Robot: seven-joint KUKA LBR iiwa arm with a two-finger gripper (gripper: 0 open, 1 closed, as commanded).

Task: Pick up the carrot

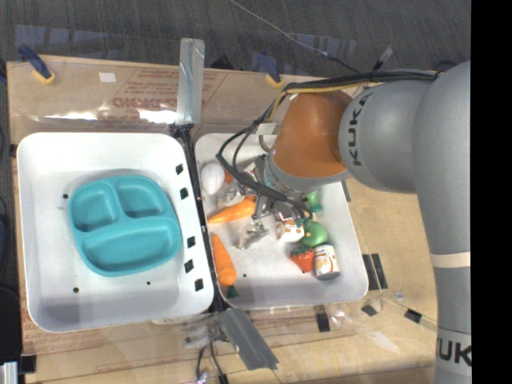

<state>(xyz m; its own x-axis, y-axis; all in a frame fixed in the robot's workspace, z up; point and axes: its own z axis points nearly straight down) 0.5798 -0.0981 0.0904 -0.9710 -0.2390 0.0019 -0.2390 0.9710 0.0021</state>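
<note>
Dark carpet runs behind a wooden bench (392,214) that carries two shallow white bins side by side, with a clear plastic sheet and brown card tucked behind them. A strip of grey tape (190,82) stands upright at the join between the bins.

The left bin (40,294) holds a teal divided plate (124,222) with three compartments, lying flat near the middle.

The right bin (344,282) is the busy one. The grey arm (416,126) comes in from the right and bends down over it, its orange band (308,134) hanging over the bin's far half. Below the band, the gripper (260,224) sits low in the bin among black cables. From where I stand I cannot tell what state the claw is in, and nothing shows clearly held in it.

Two orange carrot-like pieces lie in this bin. One carrot (232,212) lies slantwise just left of the gripper, very near it; I cannot tell if they touch. A second carrot (222,260) lies along the bin's left wall, nearer the front, apart from the gripper.

A white egg-shaped object (212,178) rests near the left wall toward the back. To the gripper's right sit a green item (316,232), a red piece (302,258) and a small can (326,262) with a white top, clustered close together.
</note>
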